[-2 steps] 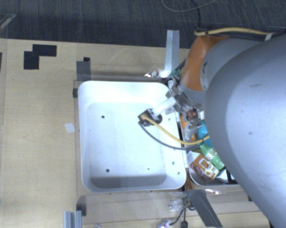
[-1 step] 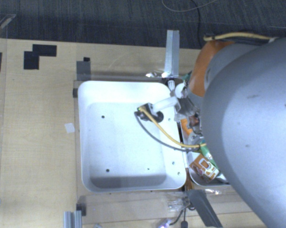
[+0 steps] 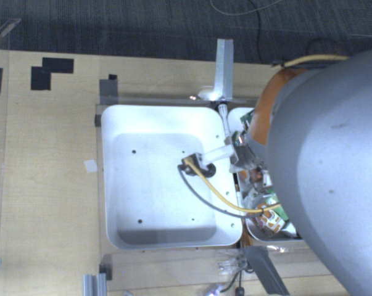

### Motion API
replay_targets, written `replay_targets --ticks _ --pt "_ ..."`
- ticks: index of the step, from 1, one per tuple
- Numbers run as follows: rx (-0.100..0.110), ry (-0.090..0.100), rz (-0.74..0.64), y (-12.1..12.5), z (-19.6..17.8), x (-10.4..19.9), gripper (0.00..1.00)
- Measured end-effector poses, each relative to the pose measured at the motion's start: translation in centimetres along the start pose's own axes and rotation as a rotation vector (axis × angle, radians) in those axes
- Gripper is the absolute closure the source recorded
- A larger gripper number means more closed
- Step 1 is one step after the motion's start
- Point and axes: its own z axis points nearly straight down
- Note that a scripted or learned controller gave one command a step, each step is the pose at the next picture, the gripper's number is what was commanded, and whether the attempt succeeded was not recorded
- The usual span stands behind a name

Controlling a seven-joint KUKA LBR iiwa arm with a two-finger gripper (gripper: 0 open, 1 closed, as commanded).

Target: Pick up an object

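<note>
My gripper point(image 3: 242, 152) hangs over the divider between the two bins, at the left edge of the right bin point(image 3: 257, 233). The big grey arm point(image 3: 327, 165) with its orange band covers most of that bin. Below the gripper a small brown and orange thing point(image 3: 258, 176) lies in the right bin. Farther toward the front lies a green and orange packet point(image 3: 273, 217). A bit of green point(image 3: 248, 117) peeks out at the bin's back edge beside the arm. I see nothing between the fingers from here.
The left white bin point(image 3: 148, 184) lies to the left of the gripper. A grey metal post point(image 3: 224, 69) stands behind the bins. Black marks point(image 3: 50, 71) sit on the wooden bench at the far left.
</note>
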Motion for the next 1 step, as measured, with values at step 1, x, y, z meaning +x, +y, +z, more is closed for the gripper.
replay_targets --ticks 1 --pt "0.000 0.001 -0.303 5.14 -0.03 -2.99 0.00"
